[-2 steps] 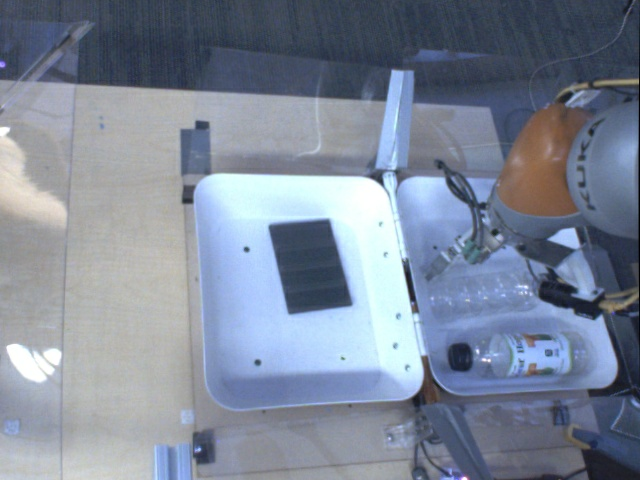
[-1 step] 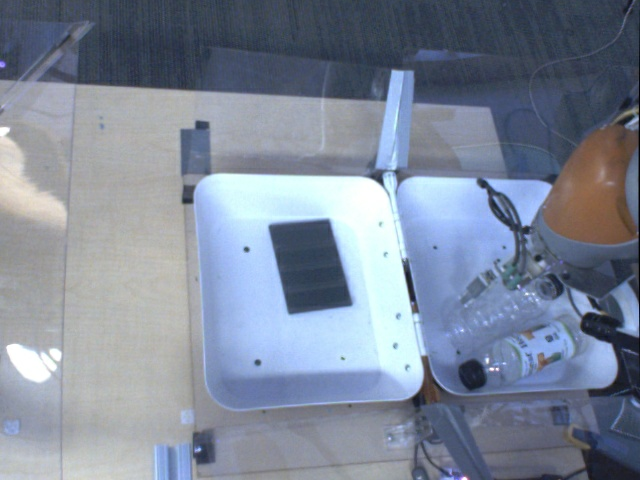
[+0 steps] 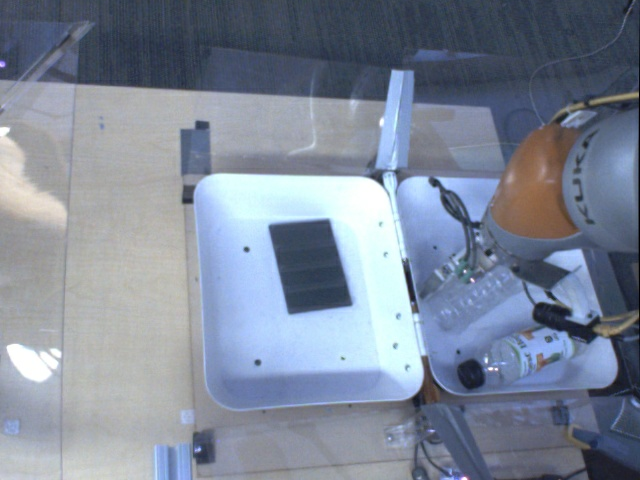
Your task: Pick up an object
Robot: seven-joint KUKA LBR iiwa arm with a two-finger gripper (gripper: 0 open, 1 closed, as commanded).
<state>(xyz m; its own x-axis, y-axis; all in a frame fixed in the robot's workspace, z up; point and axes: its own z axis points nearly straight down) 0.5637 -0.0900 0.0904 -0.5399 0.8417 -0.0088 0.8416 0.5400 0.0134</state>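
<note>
**Arm low over the right bin, gripper hidden in clutter**

The arm (image 3: 570, 183) reaches into the right bin (image 3: 432, 218) from the right, its orange band above the wrist. The gripper (image 3: 478, 260) sits low in the middle of that bin, among cables and small green-lit parts; whether it is wide, narrow or holding anything cannot be told, as the wrist and clutter hide it.

Just below the gripper lies a clear bottle (image 3: 478, 296), hard to make out against the white floor. Its long axis runs on a slant, from lower left up to the right. Whether the gripper touches it cannot be told.

Further below, near the bin's front wall, lies a second bottle (image 3: 520, 356) with a black cap (image 3: 471, 373) and an orange-and-white label. It lies on its side, the cap pointing left and slightly down, its long axis rising gently to the right.

Well to the gripper's left, in the left bin (image 3: 230, 348), a dark slab (image 3: 310, 265) lies flat, long axis running near to far.
</note>
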